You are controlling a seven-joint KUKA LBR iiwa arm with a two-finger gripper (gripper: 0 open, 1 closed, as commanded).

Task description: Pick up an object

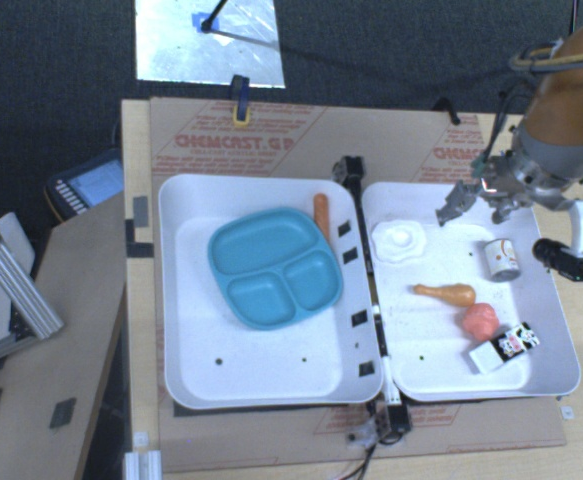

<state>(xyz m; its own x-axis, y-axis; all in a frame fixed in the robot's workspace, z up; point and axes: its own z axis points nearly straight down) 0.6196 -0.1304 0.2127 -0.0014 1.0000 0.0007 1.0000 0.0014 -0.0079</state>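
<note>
My gripper [476,206] hangs over the far edge of the right bin [551,368], open, with nothing between its fingers. In that bin lie a white fried-egg toy [398,240], just left of and below the gripper, a small can [501,259], a tan drumstick [448,293], a pink ball-like fruit [480,319] and a black-and-white carton [503,347]. The left bin [186,368] holds a blue divided plate [274,266] and an orange sausage-like piece [321,216] at the plate's far right edge.
A black divider with clips [366,298] runs between the two bins. The arm's grey body with its orange band [571,78] rises at the upper right. A dark attachment [561,256] sticks out beside the can.
</note>
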